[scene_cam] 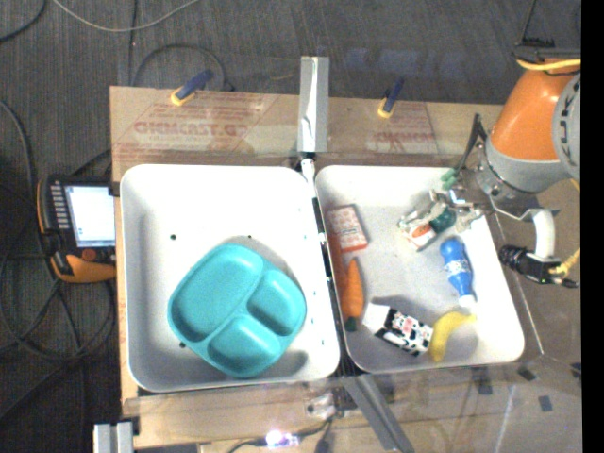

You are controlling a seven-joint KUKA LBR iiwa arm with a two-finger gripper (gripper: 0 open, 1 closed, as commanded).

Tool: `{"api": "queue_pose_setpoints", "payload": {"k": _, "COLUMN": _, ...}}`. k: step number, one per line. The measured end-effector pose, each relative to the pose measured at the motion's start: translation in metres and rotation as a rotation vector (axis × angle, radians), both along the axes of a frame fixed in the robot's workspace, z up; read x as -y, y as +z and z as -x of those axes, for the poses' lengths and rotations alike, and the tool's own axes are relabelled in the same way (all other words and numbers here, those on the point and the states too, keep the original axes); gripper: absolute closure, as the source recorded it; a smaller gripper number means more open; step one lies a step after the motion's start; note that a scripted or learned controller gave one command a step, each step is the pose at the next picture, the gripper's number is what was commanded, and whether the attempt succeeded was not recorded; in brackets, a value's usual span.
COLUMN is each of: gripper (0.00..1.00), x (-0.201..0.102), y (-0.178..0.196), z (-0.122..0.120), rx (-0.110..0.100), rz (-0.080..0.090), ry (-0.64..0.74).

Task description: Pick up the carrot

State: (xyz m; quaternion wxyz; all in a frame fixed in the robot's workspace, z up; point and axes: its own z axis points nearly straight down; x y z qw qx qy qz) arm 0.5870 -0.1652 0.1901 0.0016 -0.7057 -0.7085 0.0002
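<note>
Glossy plastic tray (238,308), smooth bins (151,196)

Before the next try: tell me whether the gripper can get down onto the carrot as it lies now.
Probably yes. The carrot lies uncovered in the right bin, nothing on it. It sits close to the bin's left wall, and the gripper hovers well off, near the upper right.
</note>
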Motion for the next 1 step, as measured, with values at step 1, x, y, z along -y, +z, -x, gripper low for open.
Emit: {"api": "queue_pose_setpoints", "payload": {"k": 1, "gripper": 1.0, "x": -0.0015, "y": 0.0083, "z": -0.0007, "rx": -0.001, "rz": -0.003, "ry": 0.002}}
